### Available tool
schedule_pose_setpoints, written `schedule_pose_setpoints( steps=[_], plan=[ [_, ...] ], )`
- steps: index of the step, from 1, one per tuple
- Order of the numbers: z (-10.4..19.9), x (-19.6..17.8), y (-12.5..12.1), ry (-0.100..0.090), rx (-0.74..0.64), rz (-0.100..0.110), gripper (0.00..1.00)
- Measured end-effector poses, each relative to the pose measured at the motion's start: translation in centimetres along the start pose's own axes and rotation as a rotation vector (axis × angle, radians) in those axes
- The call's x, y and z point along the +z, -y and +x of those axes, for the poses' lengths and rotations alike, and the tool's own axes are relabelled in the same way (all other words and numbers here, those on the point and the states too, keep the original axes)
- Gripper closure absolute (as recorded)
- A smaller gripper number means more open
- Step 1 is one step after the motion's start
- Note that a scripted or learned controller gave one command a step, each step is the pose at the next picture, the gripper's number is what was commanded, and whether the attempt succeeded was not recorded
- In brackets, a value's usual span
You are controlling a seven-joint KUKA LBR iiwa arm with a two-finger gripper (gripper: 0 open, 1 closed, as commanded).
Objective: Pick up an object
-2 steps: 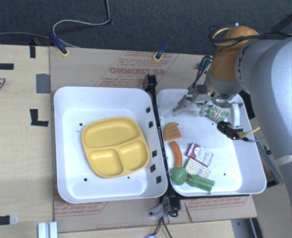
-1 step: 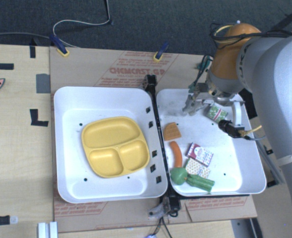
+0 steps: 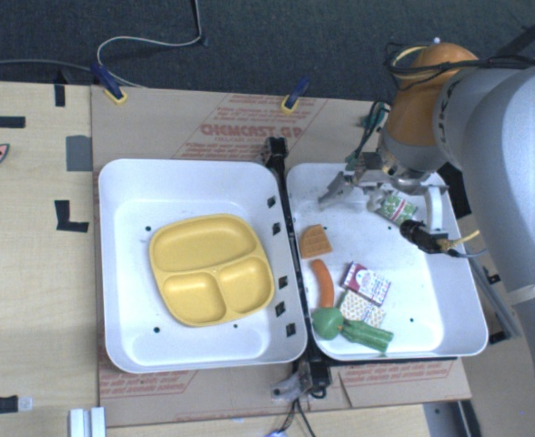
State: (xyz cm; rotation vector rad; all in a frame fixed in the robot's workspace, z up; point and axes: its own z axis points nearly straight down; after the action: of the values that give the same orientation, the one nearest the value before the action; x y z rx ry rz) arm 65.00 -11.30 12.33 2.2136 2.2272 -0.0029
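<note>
Plainly, we see the grey arm [image 3: 486, 144] reaching in over the right bin [image 3: 449, 321], its orange band [image 3: 427, 98] above the wrist. The fingers [image 3: 354, 183] hang over the bin's far left part; one dark prong [image 3: 336, 191] points down and left toward the white floor, and we see nothing gripped between them. Whether they are spread or closed we cannot tell from this slant.

Just right of the fingers, partly under the wrist, lies a small packet [image 3: 397, 209] with green and white print and a touch of red. Below the fingers, near the bin's left wall, sits a flat tan piece like a cracker or toast slice [image 3: 316, 241], squarish with a rough edge. Farther below it lies an orange-red sausage shape [image 3: 323, 282], long and rounded, pointing along the bin. Right of that rests a small carton [image 3: 368, 285], white with dark red or maroon print, tilted. Nearer the front edge lies a pale checked wafer [image 3: 356, 311], touching a green toy vegetable [image 3: 351, 329] with a round head and a long body.

Left of the fingers, across the divider, the left bin [image 3: 126, 244] holds a yellow sectioned tray [image 3: 211, 268] with three compartments. Both bins stand on the bench [image 3: 31, 271].
</note>
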Motion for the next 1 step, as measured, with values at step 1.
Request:
schedule_pose_setpoints(
  steps=[1],
  plan=[
    [1.96, 3.82, -1.87, -0.001, 0.005, -0.001, 0.0]
  ],
)
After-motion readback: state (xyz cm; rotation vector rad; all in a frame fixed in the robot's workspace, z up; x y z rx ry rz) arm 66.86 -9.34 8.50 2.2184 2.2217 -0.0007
